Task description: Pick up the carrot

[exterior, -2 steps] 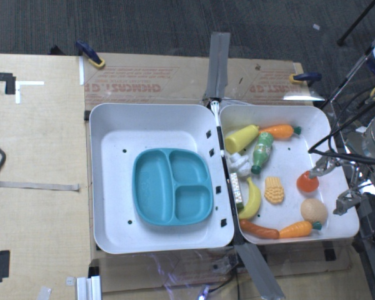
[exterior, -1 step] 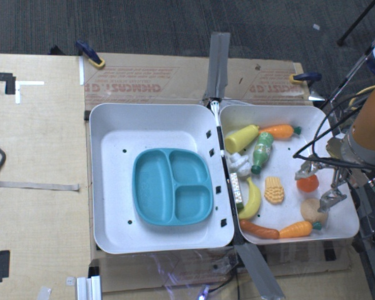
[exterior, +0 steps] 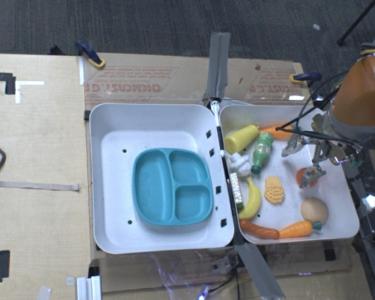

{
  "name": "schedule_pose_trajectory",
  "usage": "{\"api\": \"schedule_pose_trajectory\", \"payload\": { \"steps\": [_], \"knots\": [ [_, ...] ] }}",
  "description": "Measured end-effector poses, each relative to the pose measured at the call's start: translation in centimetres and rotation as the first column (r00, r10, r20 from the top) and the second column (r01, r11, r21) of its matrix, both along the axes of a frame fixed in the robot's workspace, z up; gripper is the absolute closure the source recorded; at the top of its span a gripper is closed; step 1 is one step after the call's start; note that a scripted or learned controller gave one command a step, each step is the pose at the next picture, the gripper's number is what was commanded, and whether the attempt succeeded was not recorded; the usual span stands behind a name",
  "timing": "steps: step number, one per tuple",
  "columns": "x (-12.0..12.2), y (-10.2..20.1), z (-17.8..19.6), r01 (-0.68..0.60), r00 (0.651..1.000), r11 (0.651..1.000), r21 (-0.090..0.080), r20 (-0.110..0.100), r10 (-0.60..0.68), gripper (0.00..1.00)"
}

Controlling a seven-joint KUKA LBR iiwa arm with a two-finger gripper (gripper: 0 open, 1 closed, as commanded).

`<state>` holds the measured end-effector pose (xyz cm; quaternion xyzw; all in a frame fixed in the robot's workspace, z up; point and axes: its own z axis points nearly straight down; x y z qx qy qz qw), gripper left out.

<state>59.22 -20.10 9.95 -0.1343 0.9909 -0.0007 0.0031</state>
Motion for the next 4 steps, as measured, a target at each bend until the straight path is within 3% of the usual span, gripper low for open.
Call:
{"api": "schedule_pose_trajectory", "payload": {
  "steps": [1,2,3,4],
  "knots": [
    [6.1,-1.7,-1.1,0.203,0.978,0.979,0.006,-0.038,-0.203,0.0],
    [-5.3,-2.1,9.9,0.21,0.978,0.978,0.001,-0.002,-0.21,0.0],
    [-5.3,-2.0,0.1,0.057,0.998,0.998,-0.002,0.011,-0.057,0.0],
    [1.0,-2.0,-0.5,-0.064,0.998,0.998,0.0,0.001,0.064,0.0]
  ]
}}
